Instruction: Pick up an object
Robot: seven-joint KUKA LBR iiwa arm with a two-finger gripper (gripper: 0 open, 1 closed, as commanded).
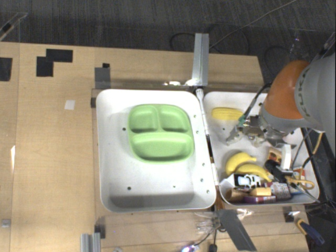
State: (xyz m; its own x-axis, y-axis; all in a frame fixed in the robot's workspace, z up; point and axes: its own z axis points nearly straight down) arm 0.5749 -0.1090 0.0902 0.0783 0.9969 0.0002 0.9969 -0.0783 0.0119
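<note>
Arm reaches in from the right and hangs over the right bin (310,196), orange band above the wrist, with the gripper (234,135) low over the bare floor of the bin between the yellow corn-like piece (227,113) at the far end and the banana (245,164) nearer me. Fingers look spread apart, one tip pointing down-left at the bin floor; nothing sits between them, so no grasp at this moment. The task names no particular object, so any piece in the right bin would serve; my judgement is that the banana or the yellow piece is the likely target, both lying just beside the gripper and clear of the clutter. Remaining items are heaped against the near wall of the right bin, probably where they slid or were dropped: a dark packet with white print (247,181), a brown and purple piece (260,195), and some small bits under the wrist that I cannot make out. Left bin (113,193) holds the green divided tray (159,132), lying flat in its far half, well apart from the arm. Count: two bins, one tray with three compartments, one banana, one yellow piece, and several jumbled items that I cannot separate.
</note>
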